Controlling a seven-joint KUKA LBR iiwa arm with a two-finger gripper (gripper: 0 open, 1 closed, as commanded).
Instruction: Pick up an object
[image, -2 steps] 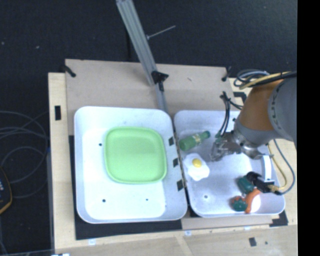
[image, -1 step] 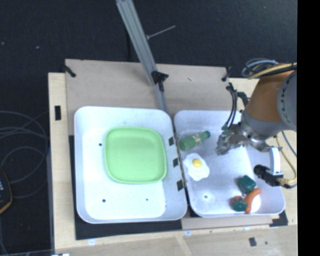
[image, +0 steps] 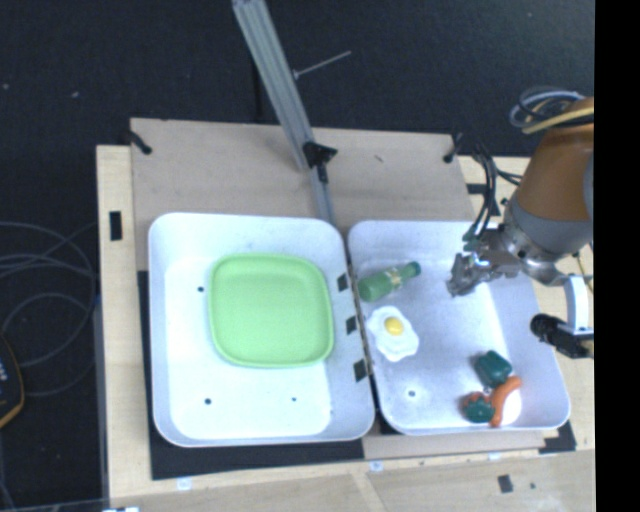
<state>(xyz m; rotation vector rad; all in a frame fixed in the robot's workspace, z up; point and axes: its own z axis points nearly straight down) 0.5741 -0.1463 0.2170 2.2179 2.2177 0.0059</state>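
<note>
Arm poised over the right bin, its gripper (image: 463, 274) above bare white floor.

Whether the gripper is open or closed cannot be told from this slant. In the right bin (image: 440, 238) lie a green bottle (image: 387, 280) at the far left, a fried egg toy (image: 392, 334) just nearer (yolk up), and at the near right a dark green block (image: 492, 367) beside an orange carrot toy (image: 505, 397). The left bin (image: 170, 300) holds a square green plate (image: 271, 310).
</note>
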